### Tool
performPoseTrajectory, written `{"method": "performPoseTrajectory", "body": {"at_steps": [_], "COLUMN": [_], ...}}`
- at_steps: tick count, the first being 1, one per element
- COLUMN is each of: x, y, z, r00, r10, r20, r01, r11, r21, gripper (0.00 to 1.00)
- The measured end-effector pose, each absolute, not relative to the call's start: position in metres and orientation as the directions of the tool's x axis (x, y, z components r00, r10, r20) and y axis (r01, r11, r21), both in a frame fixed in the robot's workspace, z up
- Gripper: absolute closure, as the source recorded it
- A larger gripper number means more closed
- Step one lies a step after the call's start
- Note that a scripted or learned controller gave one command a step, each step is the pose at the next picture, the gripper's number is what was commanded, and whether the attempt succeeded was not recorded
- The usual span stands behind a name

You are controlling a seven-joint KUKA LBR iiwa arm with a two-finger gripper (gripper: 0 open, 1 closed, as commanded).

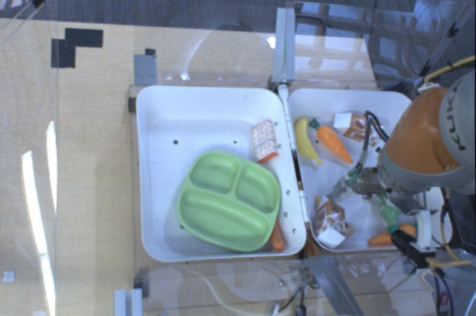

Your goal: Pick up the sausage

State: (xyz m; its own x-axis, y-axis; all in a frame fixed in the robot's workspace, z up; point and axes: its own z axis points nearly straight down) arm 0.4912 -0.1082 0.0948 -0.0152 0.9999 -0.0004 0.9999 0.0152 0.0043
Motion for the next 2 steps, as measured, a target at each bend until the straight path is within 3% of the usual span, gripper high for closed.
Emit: {"method": "performPoseTrajectory", "body": {"at_steps": [1,2], "x": [0.542,0.585], "y": [-0.114,-0.156], "z": [0.089,0.098], "r00": [-0.021,0.026], "r10": [1.0,1.0], "r20": [-0.001,-0.001], "r01": [1.0,1.0], "r11": [0.021,-0.026], "r21": [0.013,0.007], "gripper": [0.0,0.0]}}
